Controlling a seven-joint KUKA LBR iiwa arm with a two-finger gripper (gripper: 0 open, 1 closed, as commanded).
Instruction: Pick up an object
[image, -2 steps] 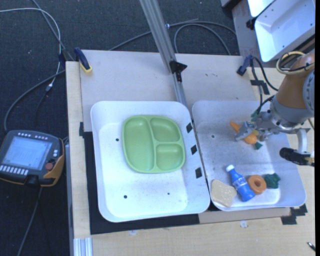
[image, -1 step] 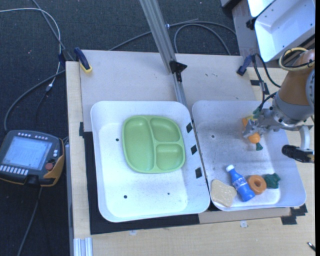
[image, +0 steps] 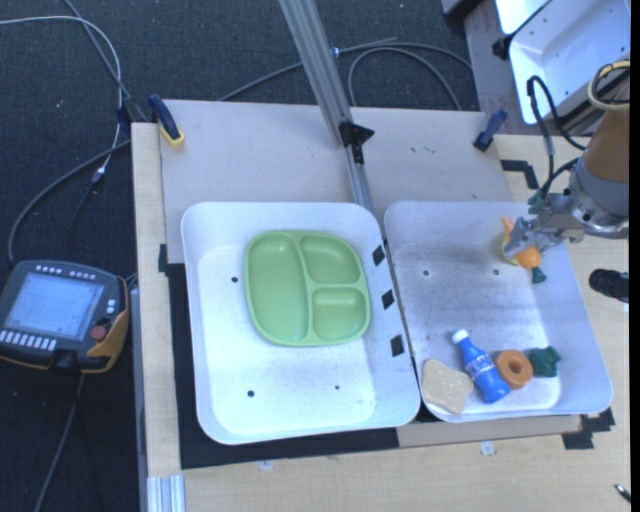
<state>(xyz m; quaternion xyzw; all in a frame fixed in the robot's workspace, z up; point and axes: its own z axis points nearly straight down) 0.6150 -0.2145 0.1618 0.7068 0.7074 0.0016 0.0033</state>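
Nearest the camera, along the front edge of the right bin (image: 470, 300), four small things lie in a row: a tan bread-shaped piece (image: 446, 386) at the left, a blue bottle with a white cap (image: 478, 366) leaning against it, an orange ring like a doughnut (image: 515, 368) touching the bottle's right side, and a dark green piece (image: 544, 360) just beside the ring. In the left bin (image: 210, 400) a pale green divided plate (image: 306, 287) with three compartments lies flat near the middle.

Farther back, at the far right of the right bin, the gripper (image: 524, 243) hangs low over the bin floor, well apart from the row at the front. A small orange object (image: 527, 257) sits right at its tips, with a small green bit (image: 538, 274) just below it. Whether the orange object is pinched or merely lies beneath the tips, I cannot tell, nor whether the gripper is spread or pressed together.

Beyond the bins, a grey metal pole (image: 325, 70) rises from the bench (image: 260, 150), a blue clamp (image: 166, 120) grips each far corner, and a teach pendant (image: 60, 315) rests on the floor at left.
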